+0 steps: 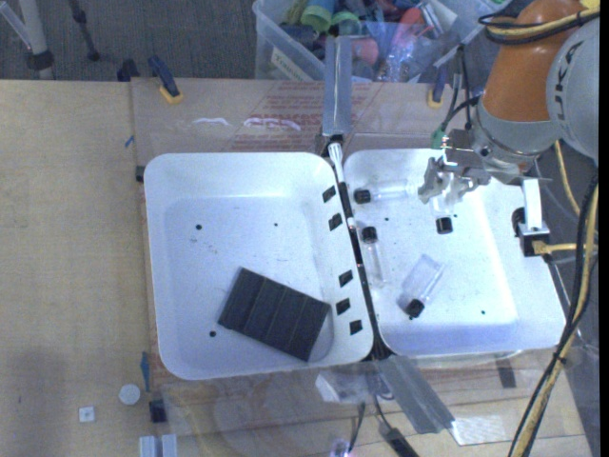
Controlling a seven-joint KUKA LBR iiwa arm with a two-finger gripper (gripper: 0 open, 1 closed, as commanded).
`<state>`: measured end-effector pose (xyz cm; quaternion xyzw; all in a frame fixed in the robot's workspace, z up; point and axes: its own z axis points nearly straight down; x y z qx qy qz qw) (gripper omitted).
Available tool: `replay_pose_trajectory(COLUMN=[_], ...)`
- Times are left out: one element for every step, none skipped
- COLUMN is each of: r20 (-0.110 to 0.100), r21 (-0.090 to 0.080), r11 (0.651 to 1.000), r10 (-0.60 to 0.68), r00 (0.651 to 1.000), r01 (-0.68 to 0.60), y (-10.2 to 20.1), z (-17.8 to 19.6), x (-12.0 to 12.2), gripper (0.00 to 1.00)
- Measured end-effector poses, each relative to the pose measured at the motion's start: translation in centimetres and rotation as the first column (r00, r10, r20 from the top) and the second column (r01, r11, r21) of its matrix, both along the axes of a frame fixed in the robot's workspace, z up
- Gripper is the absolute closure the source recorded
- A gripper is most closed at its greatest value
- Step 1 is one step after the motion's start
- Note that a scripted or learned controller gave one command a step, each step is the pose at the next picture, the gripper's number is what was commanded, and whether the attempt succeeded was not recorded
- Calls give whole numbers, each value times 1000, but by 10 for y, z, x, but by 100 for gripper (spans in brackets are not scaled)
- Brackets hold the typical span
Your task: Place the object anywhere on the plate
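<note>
Gripper (443, 187) at upper right of frame, over the upper part of the right bin (495, 298); can't tell its state from this angle, nothing visibly held. Grey arm (533, 74) with orange band enters from the right edge. Dark ribbed plate (273, 313), lower centre of frame, flat and tilted in the left bin (190, 227), near its lower right corner. Several clear tube-like objects with black caps in the right bin: 1 (420, 284) near its lower middle, 1 (371, 252) along the divider, 1 (385, 194) near the top, left of gripper. Small black piece (443, 224) just below gripper. Tote of colourful items (381, 17) at top centre.
</note>
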<state>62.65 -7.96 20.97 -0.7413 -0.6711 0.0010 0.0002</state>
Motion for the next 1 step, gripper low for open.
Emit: replay_pose_trajectory(r20=[-2], r21=[3], r11=[982], r10=[191], r00=[982], r01=[-191], y=[95], z=[-26], x=[-5], gripper=[100])
